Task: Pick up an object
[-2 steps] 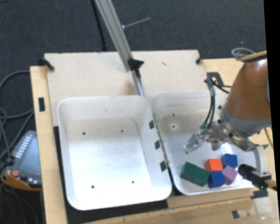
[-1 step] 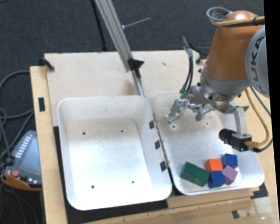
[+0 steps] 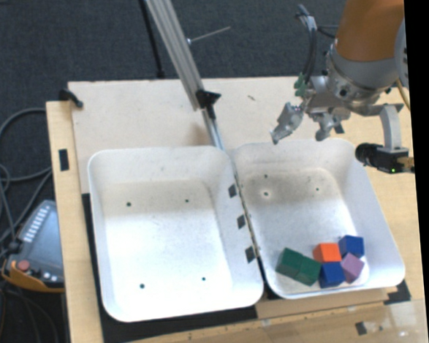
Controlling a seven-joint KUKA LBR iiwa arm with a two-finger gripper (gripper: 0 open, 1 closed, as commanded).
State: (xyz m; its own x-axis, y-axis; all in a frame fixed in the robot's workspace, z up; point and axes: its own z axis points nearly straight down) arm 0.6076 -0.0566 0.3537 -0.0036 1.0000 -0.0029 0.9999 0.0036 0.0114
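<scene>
Grey two-finger jaws [image 3: 304, 128] spread wide, holding nothing, above right white plastic bin's [image 3: 362, 186] far rim; we see small coloured blocks [image 3: 323, 262] clustered in its near corner.

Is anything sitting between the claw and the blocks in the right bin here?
Nothing visible does. The claw is at the right bin's far edge; the blocks cluster in its near corner, with bare bin floor between them.
</scene>
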